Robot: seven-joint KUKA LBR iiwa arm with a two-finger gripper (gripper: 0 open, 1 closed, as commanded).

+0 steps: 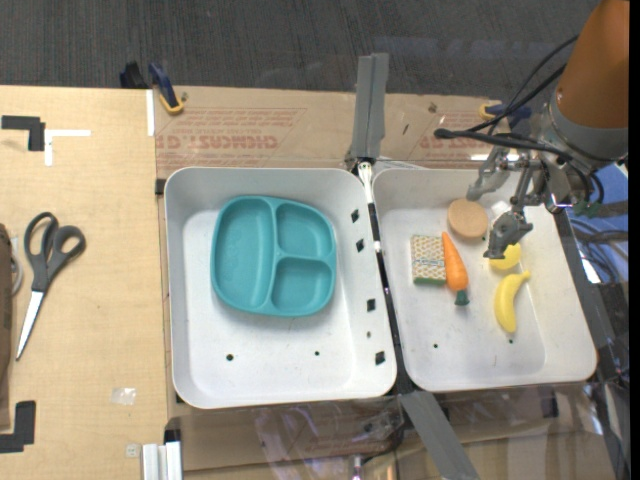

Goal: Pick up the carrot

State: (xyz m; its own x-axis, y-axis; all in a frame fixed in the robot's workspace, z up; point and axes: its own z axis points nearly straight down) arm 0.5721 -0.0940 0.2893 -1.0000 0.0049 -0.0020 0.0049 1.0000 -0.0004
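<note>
We see the small orange plastic carrot [454, 267] lying in the right white bin [560, 368], long axis running near-to-far, just left of our two-finger gripper [503, 236], whose opening we cannot tell.

The arm [598, 63] runs off the top right corner, only its orange band and wrist showing. Below it, the gripper [503, 238] covers part of a small yellow thing [509, 259] just right of the carrot [455, 265]; what that thing is I cannot tell. A brown object [4, 268] is cut by the left edge.
</note>
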